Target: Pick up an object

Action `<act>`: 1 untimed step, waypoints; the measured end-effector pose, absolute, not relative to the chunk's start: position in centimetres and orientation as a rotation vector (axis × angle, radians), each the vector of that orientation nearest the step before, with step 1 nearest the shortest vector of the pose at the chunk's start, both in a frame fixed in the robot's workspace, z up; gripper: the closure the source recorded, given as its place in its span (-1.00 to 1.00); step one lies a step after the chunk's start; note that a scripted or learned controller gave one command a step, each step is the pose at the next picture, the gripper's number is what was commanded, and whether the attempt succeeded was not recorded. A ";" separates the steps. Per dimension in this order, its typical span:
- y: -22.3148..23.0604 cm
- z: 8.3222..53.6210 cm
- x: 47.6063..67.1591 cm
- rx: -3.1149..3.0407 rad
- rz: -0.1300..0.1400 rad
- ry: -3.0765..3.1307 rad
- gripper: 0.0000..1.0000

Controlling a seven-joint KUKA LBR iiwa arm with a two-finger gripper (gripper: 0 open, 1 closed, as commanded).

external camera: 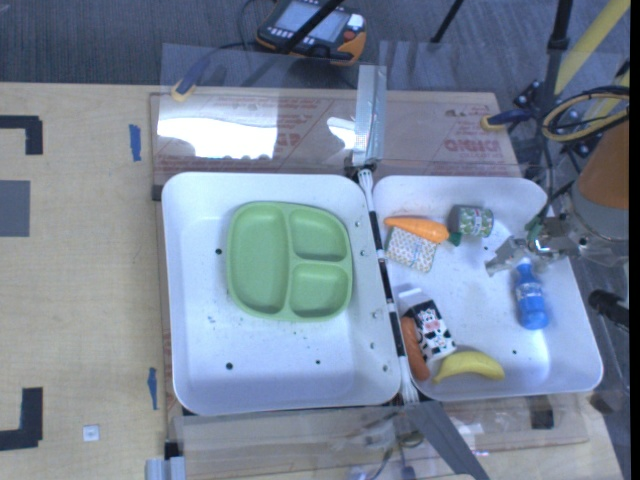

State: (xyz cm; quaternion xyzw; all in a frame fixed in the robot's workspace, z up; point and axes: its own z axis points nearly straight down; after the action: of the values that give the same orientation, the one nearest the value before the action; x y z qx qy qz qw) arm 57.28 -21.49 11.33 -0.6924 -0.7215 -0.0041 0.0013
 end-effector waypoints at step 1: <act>-21.0 9.0 54.2 -2.186 -0.031 -2.254 -1.00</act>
State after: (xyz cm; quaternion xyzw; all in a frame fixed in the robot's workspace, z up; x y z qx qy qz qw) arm 54.23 -20.99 9.03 -0.6963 -0.7177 -0.0099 0.0007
